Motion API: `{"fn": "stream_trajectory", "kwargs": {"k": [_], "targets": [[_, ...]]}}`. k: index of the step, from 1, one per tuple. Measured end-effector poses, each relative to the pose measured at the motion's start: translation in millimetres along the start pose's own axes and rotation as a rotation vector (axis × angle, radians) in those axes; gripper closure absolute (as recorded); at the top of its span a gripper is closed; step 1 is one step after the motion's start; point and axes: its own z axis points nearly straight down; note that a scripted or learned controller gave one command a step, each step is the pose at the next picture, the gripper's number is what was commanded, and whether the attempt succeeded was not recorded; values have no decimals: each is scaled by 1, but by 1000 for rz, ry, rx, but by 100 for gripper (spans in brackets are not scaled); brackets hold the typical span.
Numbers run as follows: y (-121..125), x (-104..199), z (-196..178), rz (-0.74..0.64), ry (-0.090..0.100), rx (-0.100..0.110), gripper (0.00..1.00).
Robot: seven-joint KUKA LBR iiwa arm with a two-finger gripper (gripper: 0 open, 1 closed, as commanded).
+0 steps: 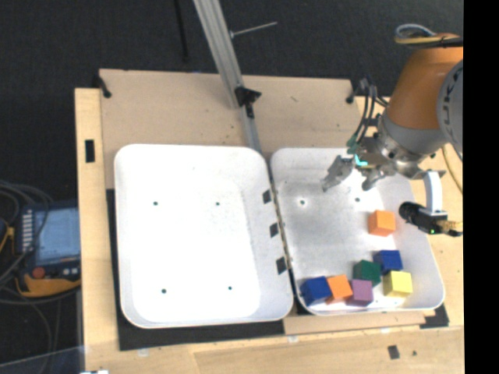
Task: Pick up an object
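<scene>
Nearest to us, along the front wall of the right bin [437,293], lie a blue cube [316,289], an orange cube [340,287] and a purple cube [362,291]. A second orange cube [382,222] sits alone near the bin's middle. Our gripper [352,173] hangs released, holding nothing, by the bin's far wall; this lone cube lies toward the bin's front and right from it, the closest target we judge.

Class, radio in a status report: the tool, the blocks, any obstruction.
Tool open, holding nothing, over right bin. Nearest orange block untouched. Path unobstructed.
</scene>
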Motion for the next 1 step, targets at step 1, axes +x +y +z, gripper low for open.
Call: {"fn": "stream_trajectory", "kwargs": {"k": [1], "targets": [[1, 0, -2, 0, 0, -4, 0]]}}
